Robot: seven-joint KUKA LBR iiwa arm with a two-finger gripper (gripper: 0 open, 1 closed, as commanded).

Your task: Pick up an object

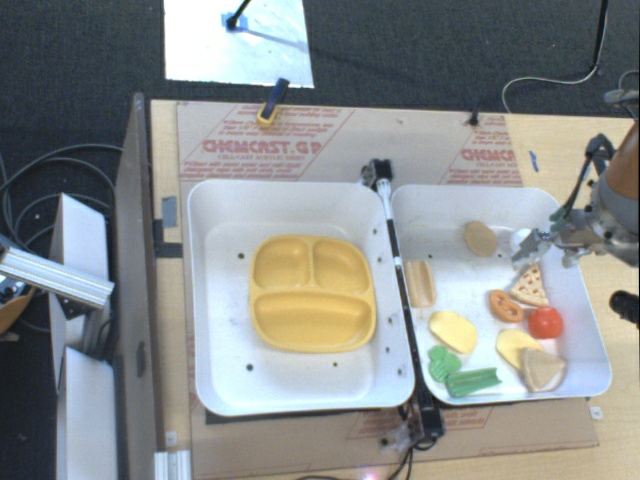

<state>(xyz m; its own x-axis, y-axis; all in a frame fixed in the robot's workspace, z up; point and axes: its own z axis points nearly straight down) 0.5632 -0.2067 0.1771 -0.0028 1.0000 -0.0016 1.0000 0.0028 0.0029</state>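
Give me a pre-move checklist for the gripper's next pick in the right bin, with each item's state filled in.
1. Gripper is over the right white bin: ok.
2. Fingers free of any object: cannot tell.
3. A target lies close: ok, the triangular pizza-slice toy sits just below the gripper.
4. Target stands apart from neighbours: not ok, the orange ring-shaped toy and round red tomato toy crowd it.
5. Yellow divided plate in the left white bin lies away from the arm: ok.
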